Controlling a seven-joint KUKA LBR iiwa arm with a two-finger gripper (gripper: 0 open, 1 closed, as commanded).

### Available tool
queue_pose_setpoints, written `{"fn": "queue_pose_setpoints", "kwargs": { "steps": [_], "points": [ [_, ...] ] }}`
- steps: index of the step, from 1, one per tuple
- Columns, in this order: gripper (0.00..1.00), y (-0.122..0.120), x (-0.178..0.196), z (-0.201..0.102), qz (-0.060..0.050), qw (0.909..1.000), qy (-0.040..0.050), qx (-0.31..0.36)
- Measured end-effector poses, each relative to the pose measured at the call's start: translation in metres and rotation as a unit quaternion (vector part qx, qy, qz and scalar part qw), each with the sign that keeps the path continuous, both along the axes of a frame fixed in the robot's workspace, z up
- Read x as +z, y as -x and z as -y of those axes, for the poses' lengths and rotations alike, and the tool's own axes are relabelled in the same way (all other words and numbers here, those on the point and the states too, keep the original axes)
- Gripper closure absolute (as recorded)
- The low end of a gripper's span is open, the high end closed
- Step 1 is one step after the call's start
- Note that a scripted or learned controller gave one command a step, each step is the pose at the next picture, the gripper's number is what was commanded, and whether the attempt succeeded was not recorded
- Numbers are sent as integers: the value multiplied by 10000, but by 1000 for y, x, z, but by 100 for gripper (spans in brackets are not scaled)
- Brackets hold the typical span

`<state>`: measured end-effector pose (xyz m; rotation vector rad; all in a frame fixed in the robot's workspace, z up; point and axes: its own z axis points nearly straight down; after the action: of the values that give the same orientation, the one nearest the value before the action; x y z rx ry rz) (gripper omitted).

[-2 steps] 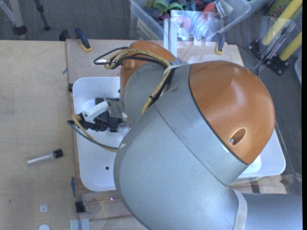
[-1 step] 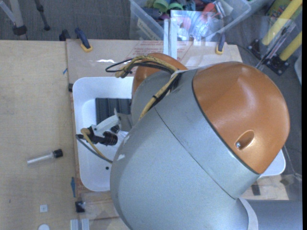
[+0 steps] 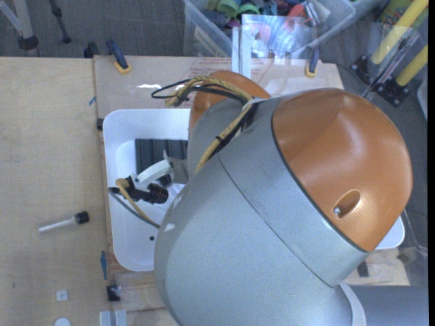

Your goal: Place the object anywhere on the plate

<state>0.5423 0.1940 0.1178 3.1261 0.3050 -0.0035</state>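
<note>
The grey and orange arm (image 3: 292,202) covers most of the view and reaches down into the left white bin (image 3: 112,182). My gripper (image 3: 162,161) sits low over that bin's floor, largely hidden under the wrist. A dark ribbed block (image 3: 158,153) lies flat at the gripper's far side; I cannot tell whether it is a loose object or part of the tool. No plate can be made out beneath the arm.
A small grey tube with a black cap (image 3: 64,221) lies on the wooden bench left of the bin. A clear box of coloured toys (image 3: 265,9) stands at the back. A sliver of the right bin (image 3: 399,235) shows past the arm.
</note>
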Motion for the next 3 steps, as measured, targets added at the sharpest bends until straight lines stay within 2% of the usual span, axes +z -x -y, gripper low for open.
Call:
{"fn": "queue_pose_setpoints", "kwargs": {
  "steps": [1,2,3],
  "points": [
    [100,-112,86,-29,26,9997,-8,241],
    [100,-93,-20,-32,0,9830,-8,1835],
    [100,-11,56,10,-26,9631,-13,2691]
  ]
}}
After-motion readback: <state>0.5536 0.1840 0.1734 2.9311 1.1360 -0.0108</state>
